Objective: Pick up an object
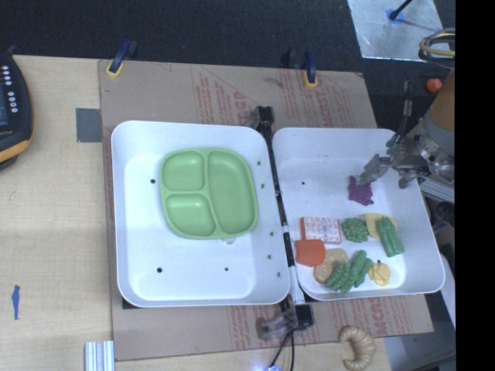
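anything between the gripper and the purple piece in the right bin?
Nothing visible. The gripper sits just up and right of the purple piece, with bare bin floor between. The other toy food clusters lower in the right bin.

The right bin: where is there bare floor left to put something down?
The right bin has bare floor along its far side and left wall, beyond the purple toy by the gripper. Its near end is crowded with toy food.

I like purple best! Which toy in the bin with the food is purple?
The small purple piece, lying apart at the top of the pile, right by the gripper. The others are green, yellow, orange, tan or red and white.
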Controlling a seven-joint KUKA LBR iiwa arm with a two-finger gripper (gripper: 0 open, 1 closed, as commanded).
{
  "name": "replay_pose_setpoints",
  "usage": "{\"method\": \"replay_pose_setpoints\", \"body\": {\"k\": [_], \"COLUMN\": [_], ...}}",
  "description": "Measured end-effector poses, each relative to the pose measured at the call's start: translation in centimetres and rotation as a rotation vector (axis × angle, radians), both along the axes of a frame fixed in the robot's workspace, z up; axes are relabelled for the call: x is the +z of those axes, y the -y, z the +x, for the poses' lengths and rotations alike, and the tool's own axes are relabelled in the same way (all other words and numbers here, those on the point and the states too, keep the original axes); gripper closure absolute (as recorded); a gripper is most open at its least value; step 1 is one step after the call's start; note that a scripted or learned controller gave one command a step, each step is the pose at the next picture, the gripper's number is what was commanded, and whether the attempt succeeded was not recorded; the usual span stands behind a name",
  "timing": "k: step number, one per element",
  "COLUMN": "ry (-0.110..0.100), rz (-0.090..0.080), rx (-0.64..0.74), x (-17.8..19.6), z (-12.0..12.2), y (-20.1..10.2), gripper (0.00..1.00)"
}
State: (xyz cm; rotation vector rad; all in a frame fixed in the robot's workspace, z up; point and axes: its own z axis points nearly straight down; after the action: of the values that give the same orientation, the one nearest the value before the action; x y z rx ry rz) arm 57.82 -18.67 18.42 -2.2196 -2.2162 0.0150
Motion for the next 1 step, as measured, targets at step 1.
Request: {"method": "replay_pose_setpoints", "body": {"k": [1], "ry": [-0.002], "rz": [0.005], "rx": [0.008], "x": [-8.45], "z": [3.17], "y": [0.88], "gripper": [0.00]}}
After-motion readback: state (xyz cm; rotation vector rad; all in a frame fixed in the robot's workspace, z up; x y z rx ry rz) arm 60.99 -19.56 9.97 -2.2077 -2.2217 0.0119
